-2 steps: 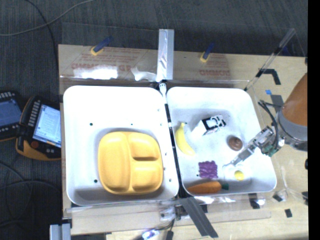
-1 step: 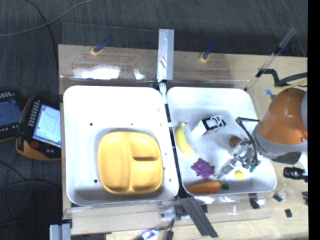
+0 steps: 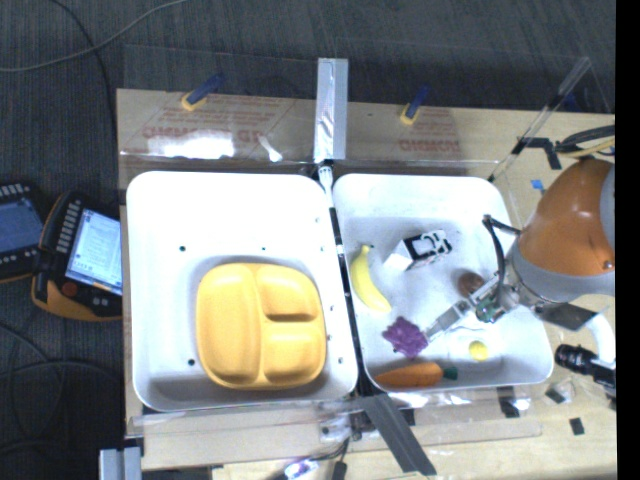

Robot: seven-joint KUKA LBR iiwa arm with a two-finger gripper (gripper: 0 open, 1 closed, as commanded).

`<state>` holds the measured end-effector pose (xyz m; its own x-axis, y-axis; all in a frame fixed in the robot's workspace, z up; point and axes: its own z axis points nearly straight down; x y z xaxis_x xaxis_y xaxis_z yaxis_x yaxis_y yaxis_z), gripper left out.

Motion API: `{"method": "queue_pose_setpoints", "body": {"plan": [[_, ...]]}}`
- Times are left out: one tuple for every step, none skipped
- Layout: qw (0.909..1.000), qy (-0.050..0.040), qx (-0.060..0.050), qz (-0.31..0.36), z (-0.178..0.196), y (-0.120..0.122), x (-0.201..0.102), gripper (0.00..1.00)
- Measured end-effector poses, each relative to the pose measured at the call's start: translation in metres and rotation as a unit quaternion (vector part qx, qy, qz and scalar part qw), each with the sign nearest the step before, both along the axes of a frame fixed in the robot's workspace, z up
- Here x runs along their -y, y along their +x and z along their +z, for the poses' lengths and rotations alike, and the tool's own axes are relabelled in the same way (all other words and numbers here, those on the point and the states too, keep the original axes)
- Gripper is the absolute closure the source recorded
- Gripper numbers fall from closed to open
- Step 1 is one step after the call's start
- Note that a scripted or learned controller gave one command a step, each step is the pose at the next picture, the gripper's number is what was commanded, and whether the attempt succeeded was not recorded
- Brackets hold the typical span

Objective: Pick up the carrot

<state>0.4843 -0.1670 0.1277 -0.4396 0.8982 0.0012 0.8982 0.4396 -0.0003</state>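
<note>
The carrot (image 3: 408,374) is orange with a small green end and lies flat along the near wall of the right bin (image 3: 520,368). My gripper (image 3: 441,323) reaches in from the right, low over the middle of that bin. It hangs above and slightly right of the carrot, apart from it, between the purple object and a brown object. Nothing is visibly held in it.
The right bin also holds a banana (image 3: 367,280), a purple object (image 3: 405,337), a white-and-black item (image 3: 428,246), a brown object (image 3: 469,283) and a small yellow piece (image 3: 478,349). A yellow divided tray (image 3: 262,323) sits in the left bin (image 3: 160,228).
</note>
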Motion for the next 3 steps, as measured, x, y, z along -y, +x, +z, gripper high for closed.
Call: {"method": "queue_pose_setpoints", "body": {"plan": [[0.9962,-0.0014,0.0,0.087,-0.023,0.023,-0.003,0.0],[0.9852,-0.0024,0.001,0.171,-0.004,0.0,0.039,0.0],[0.9456,-0.0068,0.005,0.325,-0.036,0.003,0.008,0.0]]}}
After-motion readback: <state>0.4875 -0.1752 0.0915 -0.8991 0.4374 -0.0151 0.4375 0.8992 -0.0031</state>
